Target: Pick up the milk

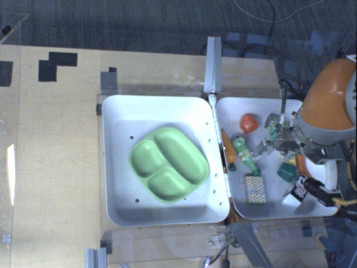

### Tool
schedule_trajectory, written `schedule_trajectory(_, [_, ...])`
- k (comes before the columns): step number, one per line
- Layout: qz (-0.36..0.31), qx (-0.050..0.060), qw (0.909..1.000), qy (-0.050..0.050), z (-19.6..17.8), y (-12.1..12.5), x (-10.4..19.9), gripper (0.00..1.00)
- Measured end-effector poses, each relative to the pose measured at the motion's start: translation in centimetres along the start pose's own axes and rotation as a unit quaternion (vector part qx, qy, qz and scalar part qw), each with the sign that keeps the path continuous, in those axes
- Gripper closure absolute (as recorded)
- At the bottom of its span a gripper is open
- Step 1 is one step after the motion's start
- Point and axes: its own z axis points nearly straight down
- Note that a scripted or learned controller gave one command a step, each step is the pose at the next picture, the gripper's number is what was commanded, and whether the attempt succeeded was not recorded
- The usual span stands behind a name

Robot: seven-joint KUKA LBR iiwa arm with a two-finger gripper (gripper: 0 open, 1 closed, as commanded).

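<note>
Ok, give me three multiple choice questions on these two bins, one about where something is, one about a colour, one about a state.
1. Where does the divided plate lie?
A. left bin
B. right bin
C. bench

2. What colour is the plate?
A. red
B. green
C. blue

3. How does the milk carton sit?
A. upright in the left bin
B. tipped in the right bin
C. on the plate

Answers: 1 A, it lies within the left bin. 2 B, it is pale green. 3 B, it lies at a slant near the right bin's front corner.

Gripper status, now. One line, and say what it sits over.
Gripper: above the right bin, near the green bottle; open or shut cannot be told. The milk lies apart from it, toward the bin's near right corner.
</note>
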Motion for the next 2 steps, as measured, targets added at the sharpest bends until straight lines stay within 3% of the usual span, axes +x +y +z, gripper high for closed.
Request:
schedule_trajectory(1, [-0.027,-0.002,0.9996,-0.001,-1.6,-1.7,-6.4,0.00])
schedule_trajectory(2, [-0.066,-0.008,0.9978,-0.002,8.6,-2.4,-10.5,0.00])
